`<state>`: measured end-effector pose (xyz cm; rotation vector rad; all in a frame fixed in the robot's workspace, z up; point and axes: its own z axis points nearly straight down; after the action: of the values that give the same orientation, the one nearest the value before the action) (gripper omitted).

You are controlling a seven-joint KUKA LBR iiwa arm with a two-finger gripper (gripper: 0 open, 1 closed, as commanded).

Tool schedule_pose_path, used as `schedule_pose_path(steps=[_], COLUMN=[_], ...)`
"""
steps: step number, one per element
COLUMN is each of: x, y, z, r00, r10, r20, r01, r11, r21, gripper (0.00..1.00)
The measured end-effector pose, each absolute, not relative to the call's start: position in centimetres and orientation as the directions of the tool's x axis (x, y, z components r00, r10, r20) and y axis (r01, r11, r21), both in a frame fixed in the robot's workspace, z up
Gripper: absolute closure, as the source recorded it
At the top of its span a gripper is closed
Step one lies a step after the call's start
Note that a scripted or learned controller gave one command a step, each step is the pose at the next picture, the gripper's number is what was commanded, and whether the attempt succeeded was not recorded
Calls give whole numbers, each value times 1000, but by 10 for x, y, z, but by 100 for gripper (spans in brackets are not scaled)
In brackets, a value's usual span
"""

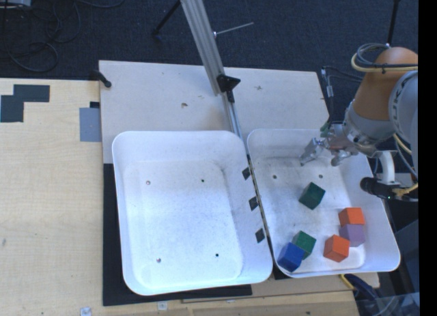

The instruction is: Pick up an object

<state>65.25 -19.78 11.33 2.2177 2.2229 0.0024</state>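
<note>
1. Over the right bin (pixel 386 259), at about 1 o'clock in it, hangs the gripper (pixel 321 152). Its two thin metal fingers (pixel 308 155) are spread a little way apart, and nothing is between them.
2. Just below the gripper, near the middle of that bin, sits a dark green cube (pixel 312 195). It is small, with flat sides and sharp corners, turned a bit on its spot. It is apart from the fingers.
3. Down at 6 o'clock in the bin, a blue cube (pixel 290 256) and a green cube (pixel 304 242) touch each other.
4. Toward 4 o'clock, an orange cube (pixel 351 216) sits right against a purple cube (pixel 353 233), and another orange cube (pixel 336 248) is just beside them.
5. All the blocks look smooth and hard.
6. Both bins are white, shallow and smooth, with round corners. The left bin (pixel 130 171) has tiny dark specks on its floor.
7. The arm (pixel 379 99) is round and orange above grey.
</note>
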Motion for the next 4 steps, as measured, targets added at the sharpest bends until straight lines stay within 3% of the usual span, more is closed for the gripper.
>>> schedule_pose_path(steps=[1, 2, 3, 4], x=[613, 572, 573, 545], y=[-157, -154, -156, -53], z=[90, 92, 101, 194], r00=[-2, 1, 6, -7], r10=[1000, 1000, 1000, 1000], r20=[2, 0, 2, 4], r01=[1000, 1000, 1000, 1000], r11=[2, -1, -6, 7], r21=[-4, -1, -2, 2], gripper=[0, 0, 100, 100])
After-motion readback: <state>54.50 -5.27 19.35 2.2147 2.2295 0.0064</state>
